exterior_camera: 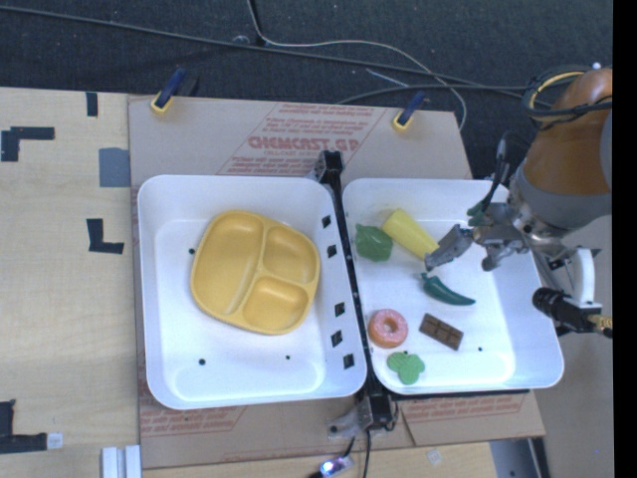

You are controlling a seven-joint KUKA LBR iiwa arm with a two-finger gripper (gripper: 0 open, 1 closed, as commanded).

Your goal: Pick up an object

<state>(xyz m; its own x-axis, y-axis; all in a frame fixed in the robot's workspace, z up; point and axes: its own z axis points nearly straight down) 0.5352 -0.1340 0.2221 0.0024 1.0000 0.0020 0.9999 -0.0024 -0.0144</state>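
Nothing has been picked up yet, as far as I can tell. The gripper (471, 250) hangs over the right bin (537, 371), and its two fingers are spread apart with nothing between them. One finger tip is just beside the yellow corn (409, 233) and just above the dark green pepper (446, 291), so one of those looks like the thing it may grab. What is left is the whole job: go down, close on a toy, and lift it. The right bin holds all the little toys. There is the yellow corn near the top, a light green leafy piece (373, 242) touching its left end, the dark green pepper in the middle, a pink donut (388, 328), a brown chocolate bar (441, 331), and a small green veggie (405, 366) at the bottom edge. The left bin (169, 366) holds one big thing, a yellow tray (257, 271) with three sections, lying flat. Both bins sit side by side on the counter (60, 297).
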